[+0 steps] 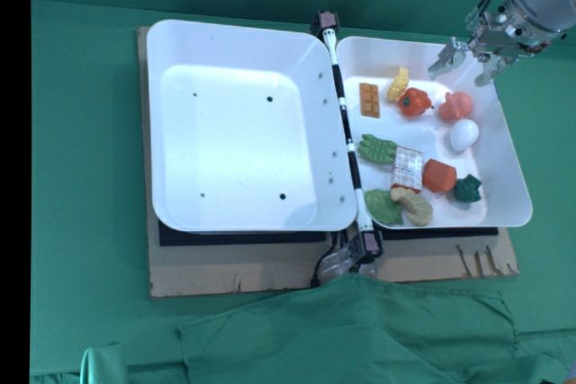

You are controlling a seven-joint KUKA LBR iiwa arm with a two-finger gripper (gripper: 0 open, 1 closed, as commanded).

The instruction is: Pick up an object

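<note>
My gripper (466,67) hangs above the far right corner of the right bin (508,193), fingers spread open with nothing between them. Below it in that bin lie a pink-red lumpy toy (455,106), a white egg (464,135), a red tomato (414,102), a yellow corn piece (398,84), a brown waffle bar (369,99), a green pea pod (378,148), a red-and-white packet (407,167), an orange-red block (439,176), a dark green piece (467,189), a green leaf (383,206) and a tan biscuit (417,209).
The left bin (180,49) is larger and sits beside the right one, with a black-and-white divider bar (345,117) between them. Both rest on a cardboard sheet (234,279). A green cloth (360,333) is bunched at the front.
</note>
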